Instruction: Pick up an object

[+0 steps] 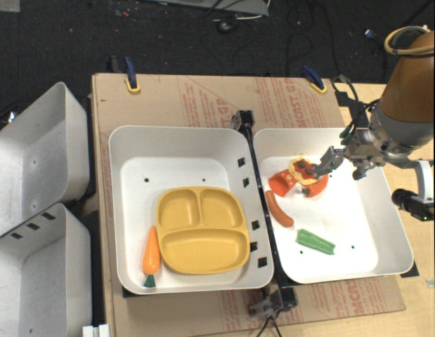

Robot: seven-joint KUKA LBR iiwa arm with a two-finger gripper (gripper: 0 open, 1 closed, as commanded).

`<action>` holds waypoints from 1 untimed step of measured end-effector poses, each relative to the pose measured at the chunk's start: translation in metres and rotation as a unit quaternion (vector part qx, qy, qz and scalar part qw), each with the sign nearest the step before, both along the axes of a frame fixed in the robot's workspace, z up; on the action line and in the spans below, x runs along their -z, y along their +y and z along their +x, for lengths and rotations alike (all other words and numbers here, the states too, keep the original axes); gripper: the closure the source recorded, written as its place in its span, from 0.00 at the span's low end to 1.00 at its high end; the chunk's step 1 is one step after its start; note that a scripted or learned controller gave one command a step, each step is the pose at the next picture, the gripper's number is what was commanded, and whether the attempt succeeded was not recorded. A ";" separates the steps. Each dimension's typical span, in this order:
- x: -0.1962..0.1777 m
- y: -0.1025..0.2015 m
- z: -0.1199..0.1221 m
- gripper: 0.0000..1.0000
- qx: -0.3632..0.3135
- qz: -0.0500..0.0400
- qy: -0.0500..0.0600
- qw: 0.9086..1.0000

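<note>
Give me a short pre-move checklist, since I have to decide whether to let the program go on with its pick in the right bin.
1. Gripper is over the right bin, at the red and yellow toy pile: ok.
2. Something seen between its fingers: cannot tell, they blend into the pile.
3. Target stands apart from its neighbours: not ok, the red and yellow pieces lie bunched together.
4. Sausage and green vegetable lie clear of the gripper: ok.
5. Left bin items, the yellow divided plate and the carrot beside it, are out of the arm's way: ok.
</note>
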State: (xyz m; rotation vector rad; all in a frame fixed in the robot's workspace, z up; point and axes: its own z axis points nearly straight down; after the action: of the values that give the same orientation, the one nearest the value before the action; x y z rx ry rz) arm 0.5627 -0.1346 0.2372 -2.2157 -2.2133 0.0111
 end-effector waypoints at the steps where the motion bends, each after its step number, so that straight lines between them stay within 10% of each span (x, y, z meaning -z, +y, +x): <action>1: -0.006 0.000 0.002 0.00 -0.001 -0.001 -0.006 1.000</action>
State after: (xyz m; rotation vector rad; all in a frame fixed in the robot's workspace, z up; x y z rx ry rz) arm 0.5651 -0.1345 0.2433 -2.2200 -2.2224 0.0003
